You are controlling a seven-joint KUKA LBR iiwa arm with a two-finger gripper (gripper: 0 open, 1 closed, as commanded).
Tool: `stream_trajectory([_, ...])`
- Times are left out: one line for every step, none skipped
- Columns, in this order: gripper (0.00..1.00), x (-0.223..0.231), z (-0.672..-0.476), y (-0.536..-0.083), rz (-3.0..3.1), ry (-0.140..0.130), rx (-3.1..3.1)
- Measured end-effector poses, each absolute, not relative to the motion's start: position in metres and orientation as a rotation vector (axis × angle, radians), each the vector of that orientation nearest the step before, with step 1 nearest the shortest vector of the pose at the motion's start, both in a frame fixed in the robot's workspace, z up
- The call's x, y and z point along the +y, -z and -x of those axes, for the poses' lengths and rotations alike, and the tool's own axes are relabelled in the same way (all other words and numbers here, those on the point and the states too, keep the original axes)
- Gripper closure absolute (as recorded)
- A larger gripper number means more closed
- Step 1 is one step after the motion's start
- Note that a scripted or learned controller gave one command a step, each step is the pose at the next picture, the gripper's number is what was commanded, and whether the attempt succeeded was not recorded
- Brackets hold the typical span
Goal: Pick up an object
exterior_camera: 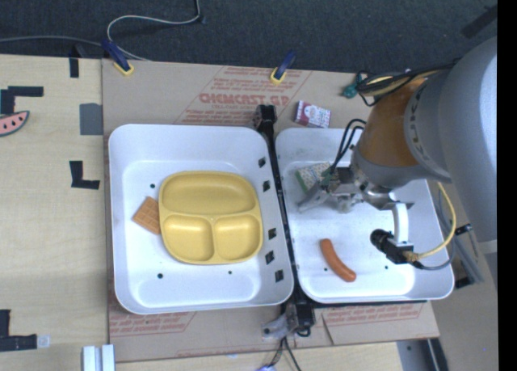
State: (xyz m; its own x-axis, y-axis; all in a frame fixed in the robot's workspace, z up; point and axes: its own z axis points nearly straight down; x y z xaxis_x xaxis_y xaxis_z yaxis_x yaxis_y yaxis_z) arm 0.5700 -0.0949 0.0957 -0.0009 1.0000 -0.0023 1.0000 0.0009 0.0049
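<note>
- Orange-red, smooth and sausage-shaped: a toy hot dog [337, 260] lies loose on the floor of the right bin [420, 284], toward its near edge, clear of the walls.
- Second candidate in the same bin: a greenish packet [311, 176] in the far left part, close to the divider between bins.
- Gripper [313, 197] is down in the right bin, its tip just beside or touching the near edge of the packet. Finger state: cannot tell. The tips are blurred into the packet and the wrist body covers the rest. No object clearly seen between them.
- Left bin [129, 280] holds a yellow divided plate [212, 216] with a tan cracker [148, 215] tucked at its left rim; well apart from the gripper.
- Handling judgement, packet: likely light, thin, crinkly; it may slide or fold under the fingers. Best taken across a raised edge, not flat on.
- Handling judgement, hot dog: likely light plastic or rubber, rounded and a bit slick. Grip across the middle, fingers square to its long axis, or it may roll out.
</note>
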Motion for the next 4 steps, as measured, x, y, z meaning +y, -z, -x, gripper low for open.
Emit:
stream_trajectory([0.0,-0.096,-0.539,-0.086,-2.216,-0.005,2.219])
stream_trajectory([1.0,-0.097,-0.539,-0.096,-2.216,-0.004,2.217])
stream_trajectory([0.0,-0.097,-0.539,-0.096,-2.216,-0.003,2.217])
stream_trajectory([0.0,-0.105,-0.516,-0.087,-2.216,-0.006,2.219])
